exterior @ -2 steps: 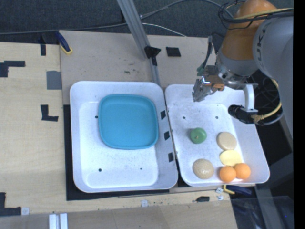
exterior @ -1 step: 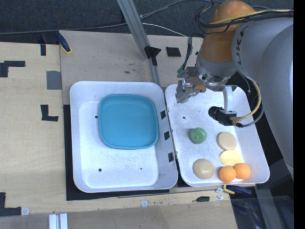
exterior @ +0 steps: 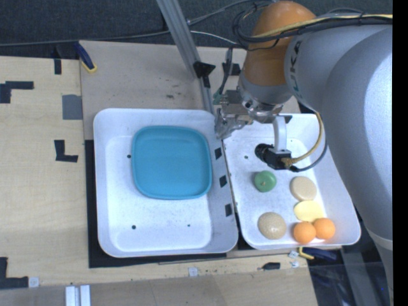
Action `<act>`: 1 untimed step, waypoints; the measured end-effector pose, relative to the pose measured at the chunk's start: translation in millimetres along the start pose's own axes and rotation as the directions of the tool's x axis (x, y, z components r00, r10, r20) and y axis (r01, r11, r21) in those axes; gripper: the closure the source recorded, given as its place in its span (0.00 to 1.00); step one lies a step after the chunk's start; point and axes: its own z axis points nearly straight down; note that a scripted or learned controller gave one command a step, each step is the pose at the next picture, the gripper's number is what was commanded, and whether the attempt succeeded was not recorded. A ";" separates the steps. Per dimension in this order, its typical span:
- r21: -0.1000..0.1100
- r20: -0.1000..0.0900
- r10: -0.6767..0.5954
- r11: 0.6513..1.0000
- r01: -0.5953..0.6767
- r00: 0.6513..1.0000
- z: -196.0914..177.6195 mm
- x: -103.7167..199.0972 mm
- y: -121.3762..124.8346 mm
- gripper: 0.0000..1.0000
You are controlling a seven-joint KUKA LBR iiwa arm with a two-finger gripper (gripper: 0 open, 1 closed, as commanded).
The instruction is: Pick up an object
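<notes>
Pale wood bench (exterior: 38,190) runs across my camera view, marked with dark tape, and it carries 2 shallow white bins side by side. Left bin (exterior: 102,171) holds 1 square blue plate (exterior: 171,162), lying flat near its upper middle. Right bin (exterior: 245,164) holds the small pieces, all gathered in its lower half: a green ball (exterior: 265,181), a pale oval (exterior: 303,188) to its right, a yellow piece (exterior: 308,210) below that, a beige lump (exterior: 272,225) at lower left, and 2 orange balls (exterior: 304,232) (exterior: 324,228) touching at the lower right.

The gripper (exterior: 226,125) sits at the upper middle of the frame, over the wall between the 2 bins at their far end, well apart from the cluster. I cannot tell whether the jaws are spread or pressed together, and I see nothing between them. My read is that no object is picked yet. The small pieces look like better targets than the wide, flat plate.
</notes>
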 end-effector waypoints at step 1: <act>0.000 0.000 0.000 1.000 0.000 1.000 5.4 48.4 4.3 1.00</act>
